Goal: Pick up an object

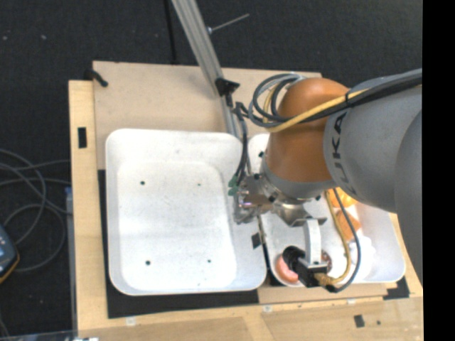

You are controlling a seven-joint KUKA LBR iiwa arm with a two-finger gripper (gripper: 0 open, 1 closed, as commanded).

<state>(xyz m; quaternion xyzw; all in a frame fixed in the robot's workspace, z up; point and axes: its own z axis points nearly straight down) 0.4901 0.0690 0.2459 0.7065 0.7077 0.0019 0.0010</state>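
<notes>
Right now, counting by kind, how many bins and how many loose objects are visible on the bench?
white bins: 2, the left bin and the right bin
pink object: 1, in the right bin
total: 3
The arm covers much of the right bin, so more may lie hidden there.

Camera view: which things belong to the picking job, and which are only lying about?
For the job:
- pincer, near where the two bins meet
- right bin
- pink thing in its near corner, a likely pick

Lying about:
- left bin
- metal rail
- black cables at the left
</notes>
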